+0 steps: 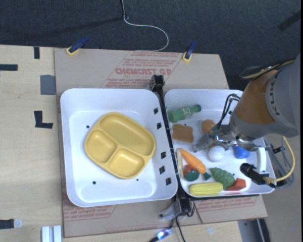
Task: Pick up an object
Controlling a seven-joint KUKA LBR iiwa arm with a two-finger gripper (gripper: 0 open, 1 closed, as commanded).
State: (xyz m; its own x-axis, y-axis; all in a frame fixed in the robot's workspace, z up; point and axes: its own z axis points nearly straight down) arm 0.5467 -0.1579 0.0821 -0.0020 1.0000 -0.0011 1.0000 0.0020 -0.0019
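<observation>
- The desk (20, 150) has a pale wooden top, a sheet of brown cardboard (141, 69) lies on it under the two bins, and dark carpet lies beyond the far edge.
- The left bin (76, 105) carries a yellow divided plate (120, 144) with three compartments, lying near the middle of the bin and turned at an angle.
- The right bin (192, 94) is crowded with toy food.
- A green bottle (183, 113) lies on its side near the far left corner of that bin.
- Just in front of it sits a brown bread-like piece (182, 133), and beside that a small orange lump (208, 126).
- A carrot (193, 160) lies slantwise near the left wall, with a small red and green fruit (191, 174) just beside its lower end.
- A corn cob (206, 188) lies along the near wall, with a bumpy green vegetable (222, 176) next to it and a red piece (237, 184) to its right.
- The grey arm (267, 105) reaches in from the right, its orange band above the wrist.
- The pincer (212, 141) hangs low over the middle of the right bin, just above a white ball (215, 154) and beside a blue piece (240, 152).
- Whether the pincer is open or closed I cannot tell, and I see nothing clearly in its hold.
</observation>
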